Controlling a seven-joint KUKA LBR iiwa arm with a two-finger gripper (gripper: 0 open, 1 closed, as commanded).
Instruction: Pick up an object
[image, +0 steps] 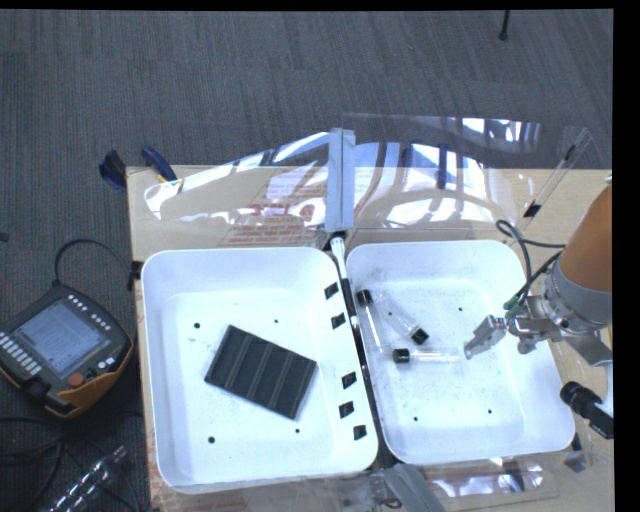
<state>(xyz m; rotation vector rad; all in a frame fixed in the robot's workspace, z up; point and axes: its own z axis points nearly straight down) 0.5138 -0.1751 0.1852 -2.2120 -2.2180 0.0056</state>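
In the left bin (160, 290) a dark ribbed panel (261, 371) lies flat, its long axis running from upper left to lower right. In the right bin (540, 400) some small clear tubes with black caps (400, 330) lie near the dividing wall; one (392, 312) slants down to the right, another (425, 354) lies almost level, cap to the left. The claw (483, 338) hangs just right of them, inside this bin, with nothing between its fingers; whether they are apart I cannot tell. I judge this is the approach step. The next move calls for going left and down onto one tube, with the fingers closing across its long axis, because a thin round tube may easily roll away.
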